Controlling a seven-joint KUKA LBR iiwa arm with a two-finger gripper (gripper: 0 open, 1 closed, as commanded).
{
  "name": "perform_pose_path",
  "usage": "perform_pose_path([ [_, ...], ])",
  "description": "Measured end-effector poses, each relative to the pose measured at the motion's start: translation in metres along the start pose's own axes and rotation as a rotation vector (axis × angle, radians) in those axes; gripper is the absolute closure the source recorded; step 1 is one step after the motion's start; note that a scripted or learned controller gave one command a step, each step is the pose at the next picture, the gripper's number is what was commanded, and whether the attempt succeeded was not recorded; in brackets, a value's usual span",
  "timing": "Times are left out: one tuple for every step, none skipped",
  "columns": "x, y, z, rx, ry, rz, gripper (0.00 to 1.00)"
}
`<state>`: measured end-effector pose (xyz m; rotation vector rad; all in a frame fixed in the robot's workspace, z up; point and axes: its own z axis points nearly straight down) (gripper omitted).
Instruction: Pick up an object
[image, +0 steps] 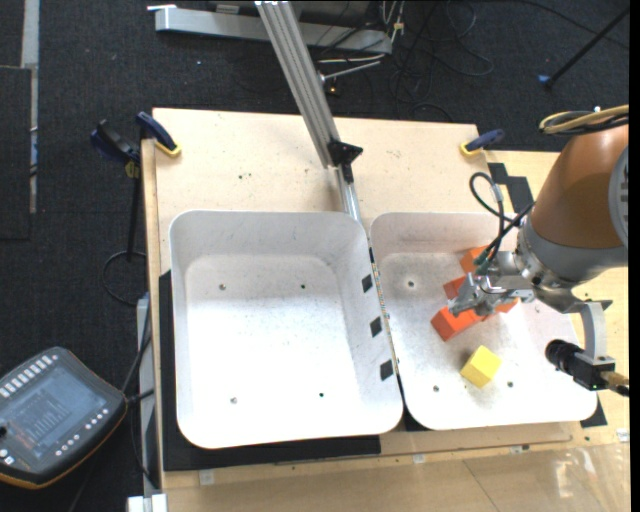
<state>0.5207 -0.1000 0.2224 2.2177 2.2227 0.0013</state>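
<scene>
Your inventory of the bench (250, 150), item by item.

End effector (480, 296): you find it low in the right bin (420, 240), at the end of the grey arm with the orange band (585, 190). It sits directly over a cluster of orange blocks. You cannot tell from this angle whether it is released or clenched, nor whether any block sits in it.

Orange blocks (452, 322): several pieces, grouped together. One lies just below and to the left of the end effector, on the bin floor. Another (472, 259) shows just above it, partly covered by the wrist. How many pieces there are in all you cannot tell.

Yellow cube (480, 366): alone on the floor of the right bin, near the end effector, below it and apart from the orange cluster.

Left bin (200, 250): well to the left of the end effector, touching the right bin along their shared edge.

Teach pendant (50, 415): on the floor, far left of the end effector, off the bench.

Blue-and-yellow clamps (158, 133): at the bench's far corners.
</scene>
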Motion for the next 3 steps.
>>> perform_pose_path([
  [0.049,0.017,-0.005,0.001,0.002,-0.005,1.00],
  [0.101,0.020,-0.017,0.001,0.003,-0.005,1.00],
  [0.157,0.027,-0.004,0.004,0.002,-0.006,1.00],
])
